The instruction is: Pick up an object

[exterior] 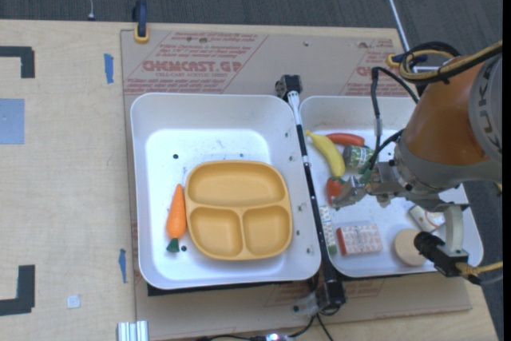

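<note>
Near edge of the right bin (471, 247): a small printed packet (358, 239) and a pale round disc (409, 248) lie side by side, apart from each other.

Just beyond them, my gripper (352, 192) sits low in the bin, right at a small red piece (336, 188). I cannot tell whether it is released or clenched; my wrist hides that.

Step, as I judge it: closing in on a pick, nothing lifted yet. Next move calls for a settled descent over one item, then a clean close before lifting.

Farther in: the banana (329, 153), long axis running near-right to far-left, stem end toward the far left corner. Beside it a red pepper (346, 139) lies crosswise, left to right.

Left bin (142, 172): orange divided plate (237, 208), carrot (176, 213) beside it, tip pointing far.
</note>
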{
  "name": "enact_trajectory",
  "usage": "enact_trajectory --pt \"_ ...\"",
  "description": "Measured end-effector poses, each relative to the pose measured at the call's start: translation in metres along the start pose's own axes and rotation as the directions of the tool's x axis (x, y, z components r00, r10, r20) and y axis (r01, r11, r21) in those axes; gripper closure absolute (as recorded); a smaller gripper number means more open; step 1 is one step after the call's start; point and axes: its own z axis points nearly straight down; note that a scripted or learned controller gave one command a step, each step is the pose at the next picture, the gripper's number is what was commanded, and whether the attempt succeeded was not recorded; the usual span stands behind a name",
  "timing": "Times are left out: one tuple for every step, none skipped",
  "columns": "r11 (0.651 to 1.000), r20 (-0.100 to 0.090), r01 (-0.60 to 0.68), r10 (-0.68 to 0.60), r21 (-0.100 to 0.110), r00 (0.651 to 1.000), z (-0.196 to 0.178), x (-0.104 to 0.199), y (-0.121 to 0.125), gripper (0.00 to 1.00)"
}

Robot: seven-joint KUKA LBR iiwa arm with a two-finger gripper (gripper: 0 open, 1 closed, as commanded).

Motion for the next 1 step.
enact_trajectory --pt "1.0 0.0 -0.001 0.001 0.0 1.0 0.0905 -0.0444 -0.0006 0.0"
